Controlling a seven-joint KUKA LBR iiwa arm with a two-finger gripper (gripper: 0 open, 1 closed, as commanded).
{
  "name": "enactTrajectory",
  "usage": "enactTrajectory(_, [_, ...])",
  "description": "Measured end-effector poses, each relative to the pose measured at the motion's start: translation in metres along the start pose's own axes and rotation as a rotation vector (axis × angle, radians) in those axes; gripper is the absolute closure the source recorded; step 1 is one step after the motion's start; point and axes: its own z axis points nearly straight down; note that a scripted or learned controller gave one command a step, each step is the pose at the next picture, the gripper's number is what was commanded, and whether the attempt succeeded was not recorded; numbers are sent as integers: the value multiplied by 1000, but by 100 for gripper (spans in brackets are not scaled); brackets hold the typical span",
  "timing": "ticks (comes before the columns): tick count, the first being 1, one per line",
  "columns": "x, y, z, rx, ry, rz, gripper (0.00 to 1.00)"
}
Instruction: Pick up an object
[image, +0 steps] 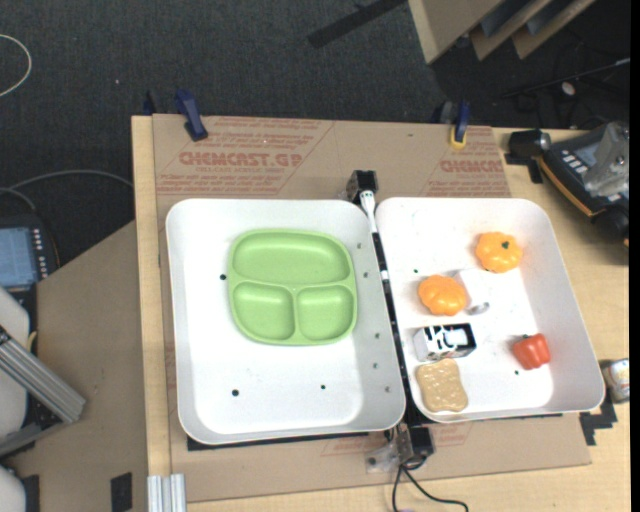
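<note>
Here, left bin (190, 300): holds a green divided plate (293, 287), lying flat with its large compartment toward the far side.
Right bin (560, 300): touches the left bin along its inner edge and holds five small objects.
Orange pumpkin toy (498, 251): far part of the right bin.
Orange round fruit toy (443, 294): near the inner wall, well apart from the pumpkin toy.
Black-and-white object (446, 340): just in front of the round fruit; its kind is unclear.
Tan cracker-like piece (441, 386): near corner, just beside the black-and-white object.
Red pepper toy (532, 350): alone toward the outer side.
Gripper (600, 170): outside the right bin, beyond its far outer corner, clear of every object; whether it is open or closed cannot be told.
</note>
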Motion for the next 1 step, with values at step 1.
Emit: enactTrajectory(1, [9,-2,115,23,4,-5,100])
